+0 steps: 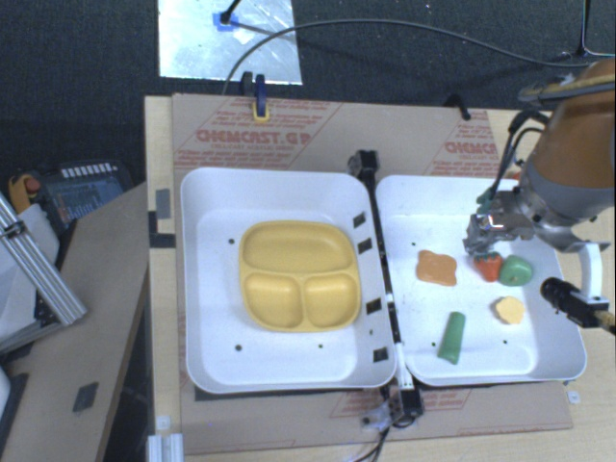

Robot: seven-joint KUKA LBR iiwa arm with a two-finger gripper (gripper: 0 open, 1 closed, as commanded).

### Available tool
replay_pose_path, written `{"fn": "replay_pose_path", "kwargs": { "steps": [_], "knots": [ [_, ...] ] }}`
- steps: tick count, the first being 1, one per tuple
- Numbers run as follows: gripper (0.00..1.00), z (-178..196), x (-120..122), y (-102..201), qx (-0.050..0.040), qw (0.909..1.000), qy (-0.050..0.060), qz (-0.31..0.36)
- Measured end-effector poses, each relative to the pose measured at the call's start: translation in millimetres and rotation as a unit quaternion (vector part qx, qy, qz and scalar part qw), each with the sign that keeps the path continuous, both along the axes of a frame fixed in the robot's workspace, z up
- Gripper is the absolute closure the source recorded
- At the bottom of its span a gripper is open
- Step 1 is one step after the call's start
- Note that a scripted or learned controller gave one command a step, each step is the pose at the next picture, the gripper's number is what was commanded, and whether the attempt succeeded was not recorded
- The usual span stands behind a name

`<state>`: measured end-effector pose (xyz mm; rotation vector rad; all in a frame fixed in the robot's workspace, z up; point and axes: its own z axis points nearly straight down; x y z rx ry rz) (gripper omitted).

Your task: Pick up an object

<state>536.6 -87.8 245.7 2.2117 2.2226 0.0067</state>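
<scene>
Gripper [484, 242] low in right bin [414, 200], near its far right side, directly over red piece [488, 268]; jaws' state cannot be told. Green round piece [517, 271] touches red one on its right. Orange piece [436, 269] toward bin centre; yellow chunk [509, 310] and green cylinder [450, 337] nearer front edge. Yellow divided tray [296, 274] sits mid left bin [207, 258].

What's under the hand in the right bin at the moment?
The hand sits over a red piece, with a green piece touching it on the right. The hand covers the red piece's top edge, so contact can't be judged.
</scene>
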Motion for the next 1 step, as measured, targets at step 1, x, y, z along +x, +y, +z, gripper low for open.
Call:
{"fn": "replay_pose_path", "kwargs": {
  "steps": [1],
  "knots": [
    [1.00, 41.9, 1.3, -0.2, 0.0002, 1.0000, 0.001, 0.000]
  ]
}}
